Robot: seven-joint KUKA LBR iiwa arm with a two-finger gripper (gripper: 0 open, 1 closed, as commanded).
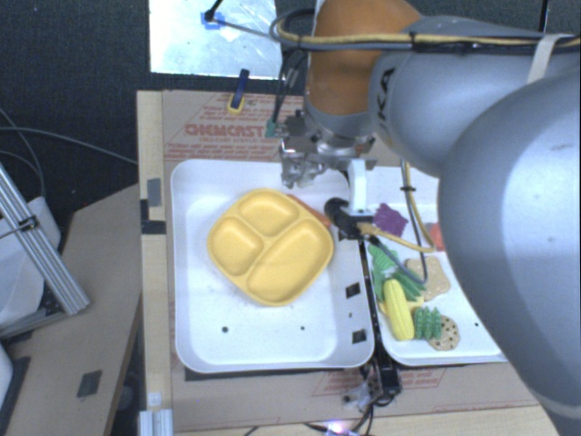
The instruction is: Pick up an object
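Grey arm (490, 153) overhead, gripper (304, 173) above left bin (195, 334) near yellow plate (270, 245), grip state unreadable; approach step, descent onto plate edge next

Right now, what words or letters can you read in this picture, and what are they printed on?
"CHEMCAST" in red letters on the brown cardboard sheet lying under the two shallow white bins, above the left white bin.
More red printing on the same cardboard below the bins, near the front edge: too small and blurred to read.
A dark mark on the grey arm casing: looks like part of a letter, but cannot be read.
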